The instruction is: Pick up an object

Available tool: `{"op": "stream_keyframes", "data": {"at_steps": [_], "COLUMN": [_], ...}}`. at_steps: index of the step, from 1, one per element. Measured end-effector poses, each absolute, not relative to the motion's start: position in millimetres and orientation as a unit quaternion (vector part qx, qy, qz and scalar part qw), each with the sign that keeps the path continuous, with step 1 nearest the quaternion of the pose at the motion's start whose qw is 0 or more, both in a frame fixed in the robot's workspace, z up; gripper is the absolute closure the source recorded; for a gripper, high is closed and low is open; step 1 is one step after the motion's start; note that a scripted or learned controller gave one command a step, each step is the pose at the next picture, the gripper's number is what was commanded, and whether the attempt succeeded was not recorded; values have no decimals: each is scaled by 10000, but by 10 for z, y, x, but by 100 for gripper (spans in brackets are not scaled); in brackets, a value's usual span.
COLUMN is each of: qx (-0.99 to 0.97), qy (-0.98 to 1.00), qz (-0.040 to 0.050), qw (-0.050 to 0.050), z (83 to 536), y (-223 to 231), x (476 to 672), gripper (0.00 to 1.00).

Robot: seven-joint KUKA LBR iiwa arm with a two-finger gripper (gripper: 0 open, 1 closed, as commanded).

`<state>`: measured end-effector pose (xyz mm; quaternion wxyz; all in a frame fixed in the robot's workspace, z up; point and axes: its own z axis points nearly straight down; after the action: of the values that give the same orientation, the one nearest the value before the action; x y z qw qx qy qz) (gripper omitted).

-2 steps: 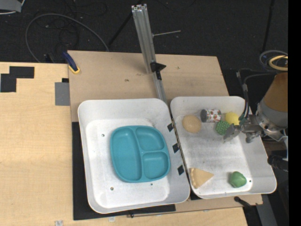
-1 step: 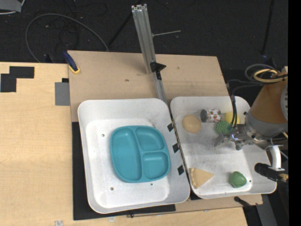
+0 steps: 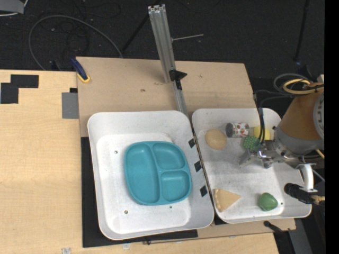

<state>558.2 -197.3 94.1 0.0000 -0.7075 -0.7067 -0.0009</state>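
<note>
You get even, fairly bright overhead light on the two white bins (image 3: 145, 121), which glare slightly and lose surface detail. Shadows beside the teal tray (image 3: 157, 172) are soft and short. Beyond the bins the floor falls nearly black. Focus is soft throughout, with small items grainy.

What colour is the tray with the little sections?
Teal blue. The divided tray lies in the left bin, seen in the camera view.

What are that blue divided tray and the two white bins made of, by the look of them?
The blue divided tray looks like moulded plastic: one even colour, rounded compartment edges, a soft sheen. The white bins seem thin matt plastic with rounded corners, though from this view painted metal can't be ruled out.
</note>
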Motion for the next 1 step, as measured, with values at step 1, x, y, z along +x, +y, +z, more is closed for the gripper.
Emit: {"op": "stream_keyframes", "data": {"at_steps": [1], "qx": [-7077], "qy": [-7065], "qz": [-49], "qw": [-5], "z": [1051], "y": [-1954], "x": [5604], "gripper": [100]}}
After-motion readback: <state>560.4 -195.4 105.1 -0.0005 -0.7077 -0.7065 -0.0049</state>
